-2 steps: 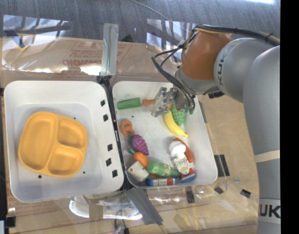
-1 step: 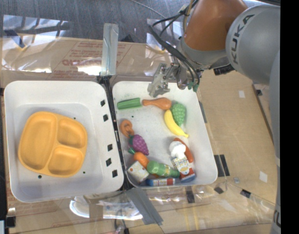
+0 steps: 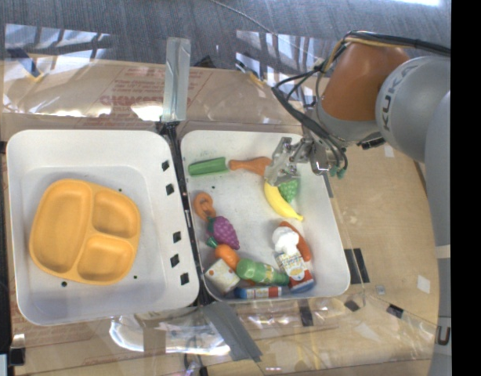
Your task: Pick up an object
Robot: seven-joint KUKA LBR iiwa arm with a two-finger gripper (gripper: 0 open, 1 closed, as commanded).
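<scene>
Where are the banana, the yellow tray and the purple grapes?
banana [image 3: 282, 202]: camera view, middle of its curved body.
yellow tray [image 3: 84, 229]: camera view, central ridge between compartments.
purple grapes [image 3: 222, 230]: camera view, middle of the bunch.

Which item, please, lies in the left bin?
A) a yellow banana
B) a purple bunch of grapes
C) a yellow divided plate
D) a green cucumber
C: the yellow divided plate rests in the left bin, while the banana, grapes and cucumber all lie in the right bin.
</scene>
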